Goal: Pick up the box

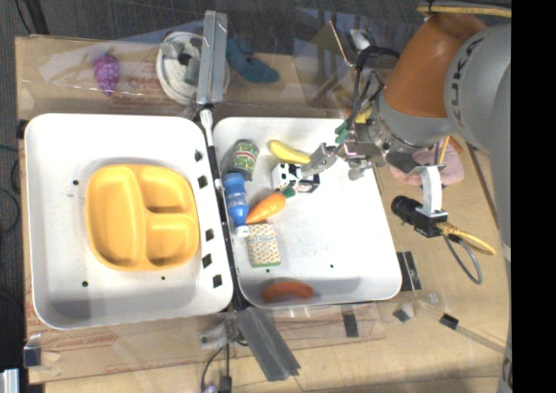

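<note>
Box [263, 245] lies low-centre in the right bin [365, 243], long axis roughly up-down in frame, down-left of the gripper [300, 178], well apart; grip state unclear, nothing visibly held.

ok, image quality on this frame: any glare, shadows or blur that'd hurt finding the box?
Camera view: lighting is even, with soft shadows along the near wall of the right bin; the box is sharp enough but small, its pattern unreadable; the gripper looks slightly smeared; the clear sheet behind the bins gives faint reflections.
</note>
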Controlling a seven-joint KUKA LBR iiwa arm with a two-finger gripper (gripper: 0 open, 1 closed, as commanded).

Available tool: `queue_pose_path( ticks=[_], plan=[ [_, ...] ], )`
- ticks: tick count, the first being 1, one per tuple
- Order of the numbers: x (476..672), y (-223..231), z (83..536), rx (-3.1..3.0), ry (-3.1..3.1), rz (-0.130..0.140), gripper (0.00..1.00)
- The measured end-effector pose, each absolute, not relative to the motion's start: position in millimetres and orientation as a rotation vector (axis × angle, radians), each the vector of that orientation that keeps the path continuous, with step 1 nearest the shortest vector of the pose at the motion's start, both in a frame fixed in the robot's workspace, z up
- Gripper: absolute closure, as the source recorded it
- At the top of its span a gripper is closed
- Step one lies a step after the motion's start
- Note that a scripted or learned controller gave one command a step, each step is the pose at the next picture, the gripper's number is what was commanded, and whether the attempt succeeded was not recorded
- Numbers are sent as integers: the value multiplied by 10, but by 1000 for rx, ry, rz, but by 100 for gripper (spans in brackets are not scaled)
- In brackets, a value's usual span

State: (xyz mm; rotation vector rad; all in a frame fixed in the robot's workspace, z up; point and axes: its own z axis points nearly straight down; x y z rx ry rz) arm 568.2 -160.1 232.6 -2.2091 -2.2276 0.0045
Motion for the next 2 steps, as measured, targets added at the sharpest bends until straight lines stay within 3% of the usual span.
queue_pose_path(
  ticks=[1, 2],
  plan=[
    [5329, -1402, 1361, -2326, -2104, 6, 0],
    [5053, -1050, 976, -2379, -2065, -11, 0]
  ],
)
